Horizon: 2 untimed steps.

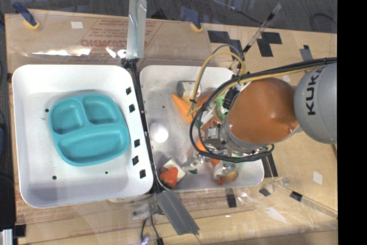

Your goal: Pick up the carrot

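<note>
The carrot (182,105) is a small orange wedge lying in the upper middle of the right bin (153,84). Part of it runs under the cables and the arm's orange band (261,112). The arm reaches in from the right and hangs over the right half of this bin. Its wrist covers the gripper, which points down roughly at the bin's lower middle, just right of and below the carrot.
A teal divided plate (89,128) lies in the left bin (34,89). In the right bin sit a white ball (159,133), a grey item (185,88) at the top, and an orange-and-white item (170,175) plus other small pieces along the bottom edge.
</note>
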Motion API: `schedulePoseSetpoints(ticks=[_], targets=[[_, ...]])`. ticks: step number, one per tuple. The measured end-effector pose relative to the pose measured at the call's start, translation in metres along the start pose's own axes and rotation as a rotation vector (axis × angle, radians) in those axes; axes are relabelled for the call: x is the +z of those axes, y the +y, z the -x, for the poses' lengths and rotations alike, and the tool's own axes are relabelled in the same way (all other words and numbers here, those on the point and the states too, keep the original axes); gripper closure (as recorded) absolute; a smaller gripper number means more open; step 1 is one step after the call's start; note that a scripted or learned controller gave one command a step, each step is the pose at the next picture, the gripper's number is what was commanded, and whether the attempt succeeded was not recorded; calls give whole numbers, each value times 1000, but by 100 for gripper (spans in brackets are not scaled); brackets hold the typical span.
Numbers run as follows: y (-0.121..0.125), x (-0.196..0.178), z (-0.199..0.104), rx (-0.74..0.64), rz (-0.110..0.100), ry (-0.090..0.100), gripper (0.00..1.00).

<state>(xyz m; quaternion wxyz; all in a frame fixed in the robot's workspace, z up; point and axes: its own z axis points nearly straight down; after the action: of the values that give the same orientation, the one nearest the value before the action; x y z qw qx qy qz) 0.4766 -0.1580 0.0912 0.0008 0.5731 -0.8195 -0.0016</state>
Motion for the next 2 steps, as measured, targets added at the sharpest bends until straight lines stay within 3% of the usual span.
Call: schedulePoseSetpoints(ticks=[1,2], targets=[[-2,-1,29,-25,-6,-1,0],[-2,-10,32,-33,-5,-3,100]])
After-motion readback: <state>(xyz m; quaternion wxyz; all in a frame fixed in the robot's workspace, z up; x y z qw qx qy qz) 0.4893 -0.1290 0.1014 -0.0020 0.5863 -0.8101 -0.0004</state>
